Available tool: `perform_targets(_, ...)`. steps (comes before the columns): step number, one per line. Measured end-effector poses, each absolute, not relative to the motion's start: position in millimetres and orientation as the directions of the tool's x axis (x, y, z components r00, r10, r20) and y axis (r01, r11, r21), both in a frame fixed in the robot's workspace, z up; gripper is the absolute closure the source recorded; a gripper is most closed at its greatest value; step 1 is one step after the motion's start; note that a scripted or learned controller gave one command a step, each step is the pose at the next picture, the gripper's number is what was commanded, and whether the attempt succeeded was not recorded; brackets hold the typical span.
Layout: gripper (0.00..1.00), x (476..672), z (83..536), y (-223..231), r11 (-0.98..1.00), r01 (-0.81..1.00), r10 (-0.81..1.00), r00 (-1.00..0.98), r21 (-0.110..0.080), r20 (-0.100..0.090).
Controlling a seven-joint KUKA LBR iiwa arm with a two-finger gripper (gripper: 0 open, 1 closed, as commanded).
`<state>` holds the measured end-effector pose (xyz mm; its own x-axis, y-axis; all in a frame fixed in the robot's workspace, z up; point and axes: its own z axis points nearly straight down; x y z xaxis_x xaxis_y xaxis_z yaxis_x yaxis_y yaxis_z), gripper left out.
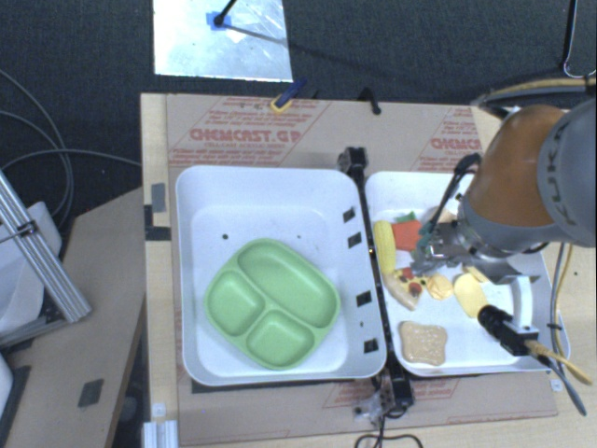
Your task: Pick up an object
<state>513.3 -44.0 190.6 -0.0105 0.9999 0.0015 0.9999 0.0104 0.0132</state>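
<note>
Camera view, from above at a slant. The arm reaches in from the right and hangs over the right bin. Its claw sits low among the toy food, at the left end of the wrist. Whether the claw is released or clenched cannot be told; the wrist and clutter mask it, and nothing can be confirmed as grasped.

Candidate things lie close around the claw. A corn cob lies just to its left, along the wall between the bins, its long axis running from the far side toward the near side. An orange-red piece with a green bit lies between cob and claw, touching or nearly so. A pizza slice lies just nearer the camera than the claw. A slice of bread lies flat near the front wall, apart from the rest. A yellow lump lies under the wrist, on the claw's right.

Judgement: the orange-red piece is nearest; crowding risks a double or glancing grip.

Surface and room: the left bin holds a green divided plate. Both bins rest on a cardboard sheet over the bench; dark carpet lies beyond.
</note>
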Motion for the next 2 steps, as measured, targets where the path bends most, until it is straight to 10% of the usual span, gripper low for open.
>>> perform_targets(1,1.0,486.4,212.1,-107.5,-0.005,1.0,1.0,0.005,0.005,-0.003)
perform_targets(2,1.0,498.1,108.5,-89.9,0.002,1.0,1.0,-0.002,-0.007,0.002)
